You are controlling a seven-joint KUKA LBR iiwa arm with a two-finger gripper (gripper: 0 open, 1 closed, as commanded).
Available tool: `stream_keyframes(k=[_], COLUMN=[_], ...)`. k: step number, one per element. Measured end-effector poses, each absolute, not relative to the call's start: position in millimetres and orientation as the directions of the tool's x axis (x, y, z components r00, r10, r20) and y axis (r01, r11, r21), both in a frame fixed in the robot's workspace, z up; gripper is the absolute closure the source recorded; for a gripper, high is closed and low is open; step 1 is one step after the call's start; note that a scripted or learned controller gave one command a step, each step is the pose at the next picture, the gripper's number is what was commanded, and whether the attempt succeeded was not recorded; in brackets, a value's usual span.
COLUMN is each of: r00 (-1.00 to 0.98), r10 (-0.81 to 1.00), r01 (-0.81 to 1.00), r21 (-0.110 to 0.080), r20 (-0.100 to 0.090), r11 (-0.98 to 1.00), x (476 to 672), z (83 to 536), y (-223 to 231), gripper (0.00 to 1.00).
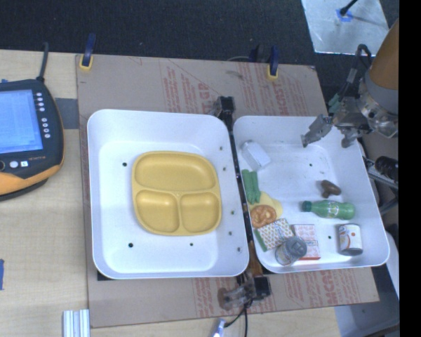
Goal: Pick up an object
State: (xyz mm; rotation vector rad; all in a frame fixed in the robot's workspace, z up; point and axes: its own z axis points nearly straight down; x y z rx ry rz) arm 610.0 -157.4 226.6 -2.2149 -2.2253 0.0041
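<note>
1. On the bench there are two white bins side by side: the left bin carries one yellow tray with three compartments, and the right bin carries the small things.
2. In the right bin I count one green bottle lying on its side near the right edge, one small can with red and white label at the near right corner, and one brown piece just above the bottle.
3. Along the left edge of this bin lie one white block, one green stick, one round orange thing, one checkered packet, one grey round lid or cup and one flat red and white card.
4. The pile at the near left corner overlaps, so I cannot name these things surely.
5. One tablet lies at the left edge of the bench, cut off by the frame.
6. My arm is cut off at the right; my claw hangs over the far right corner of the right bin, fingers spread apart and grasping nothing.
</note>
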Motion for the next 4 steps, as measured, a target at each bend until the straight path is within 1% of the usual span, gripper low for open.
stream_keyframes(k=[1,2,3,4], r00=[-0.005,-0.006,-0.003,-0.006], r10=[1.000,1.000,1.000,1.000], r01=[1.000,1.000,1.000,1.000], r21=[-0.006,-0.005,0.000,-0.005], r20=[-0.002,0.000,0.001,0.000], r11=[0.005,0.006,0.003,0.006], x=[574.4,539.2,608.0,561.4], z=[149.3,91.1,111.0,91.3], y=[-210.2,-211.6,-211.5,-203.3], gripper=[0.00,0.00,0.00,0.00])
